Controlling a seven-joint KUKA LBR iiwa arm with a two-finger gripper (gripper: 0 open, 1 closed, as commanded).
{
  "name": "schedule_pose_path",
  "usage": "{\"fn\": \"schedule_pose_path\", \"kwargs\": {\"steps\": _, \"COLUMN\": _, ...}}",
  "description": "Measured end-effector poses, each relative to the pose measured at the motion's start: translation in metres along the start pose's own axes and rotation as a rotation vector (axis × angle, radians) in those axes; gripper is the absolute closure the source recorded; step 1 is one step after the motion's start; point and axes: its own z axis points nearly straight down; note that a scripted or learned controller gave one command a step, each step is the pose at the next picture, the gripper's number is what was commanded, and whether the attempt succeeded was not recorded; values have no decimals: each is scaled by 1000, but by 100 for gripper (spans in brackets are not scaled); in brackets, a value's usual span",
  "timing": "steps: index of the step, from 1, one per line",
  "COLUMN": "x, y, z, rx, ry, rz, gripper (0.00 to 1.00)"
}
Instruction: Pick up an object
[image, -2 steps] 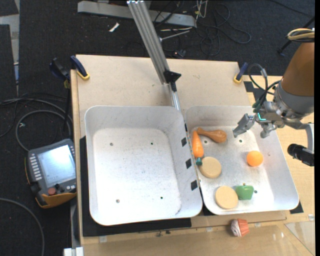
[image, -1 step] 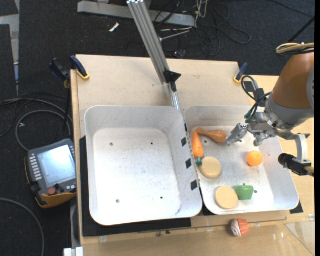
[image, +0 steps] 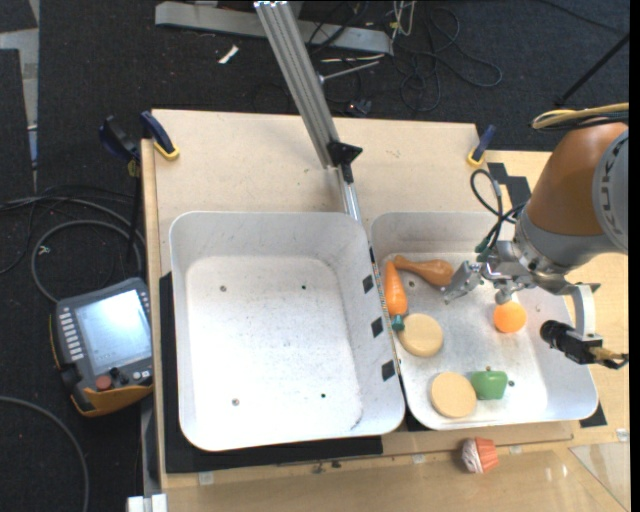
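— Where do we stand with the gripper (image: 468, 281)?

— We have it low in the right bin (image: 560, 395), just beside the brown chicken leg (image: 425, 269). Nothing sits between the metal tips, and we cannot tell from this angle whether they are apart or together.

— What could spoil the grab?

— We think crowding is the risk. The carrot (image: 396, 292) lies against the bin's left wall, touching the leg's end, so we may nudge both and close on neither. The orange ball (image: 510, 318) is round and could roll away if we brush it.

— And the rest?

— Two pale round biscuits (image: 421, 335) and a green pepper (image: 489, 383) lie nearer the front. The left bin (image: 190, 240) is speckled white. Both bins rest on a light wooden bench (image: 260, 150) with clamps at its corners; cables and a handheld control pad (image: 105, 345) lie on the dark floor (image: 70, 110), and a small pink thing (image: 479, 455) sits on the bench's front edge.
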Motion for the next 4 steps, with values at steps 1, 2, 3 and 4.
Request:
{"fn": "schedule_pose_path", "kwargs": {"steps": 1, "x": 1, "y": -1, "z": 54, "rx": 1, "ry": 1, "rz": 0, "gripper": 0}}
{"fn": "schedule_pose_path", "kwargs": {"steps": 2, "x": 0, "y": 1, "z": 40, "rx": -6, "ry": -1, "rz": 1, "gripper": 100}}
{"fn": "schedule_pose_path", "kwargs": {"steps": 3, "x": 0, "y": 3, "z": -2, "rx": -9, "ry": -2, "rz": -3, "gripper": 100}}
{"fn": "schedule_pose_path", "kwargs": {"steps": 4, "x": 1, "y": 0, "z": -46, "rx": -10, "ry": -2, "rz": -3, "gripper": 100}}
